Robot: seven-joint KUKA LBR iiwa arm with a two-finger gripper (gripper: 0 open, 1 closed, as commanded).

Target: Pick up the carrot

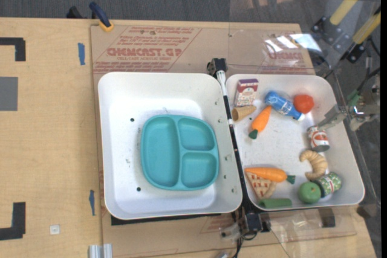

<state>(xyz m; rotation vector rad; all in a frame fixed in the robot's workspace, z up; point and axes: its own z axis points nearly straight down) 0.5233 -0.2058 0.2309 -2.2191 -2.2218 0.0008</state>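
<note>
Bench point(48, 148): carries two shallow white bins side by side, so that I work inside their walls.
Left bin point(121, 93): holds a teal divided tray point(179, 152) at its centre, lying flat, its three compartments bare. I judge it a likely drop place, though the task asks for the pick alone.
Right bin point(284, 136): holds all the small items, crowded along its far, right and near walls, with the middle of the floor bare.
My gripper point(338, 115): sits at the right wall of the right bin, near a small can point(319, 139). I cannot tell from this view whether it is parted or closed, and I see nothing held in it.
Carrot point(260, 121): lies tilted in the far left part of the right bin, green end toward the centre, just beside a tan piece point(243, 112) and below a small carton point(247, 92). Well apart from my gripper.
Second carrot point(267, 174): lies along the near left part, touching a pizza slice point(261, 188). Either carrot could serve.
Other items: blue bottle point(282, 103), red tomato point(303, 103), croissant point(314, 162), green apple point(309, 192).
Judgement: the far carrot has clearer floor on its right side, so it seems the easier approach.
</note>
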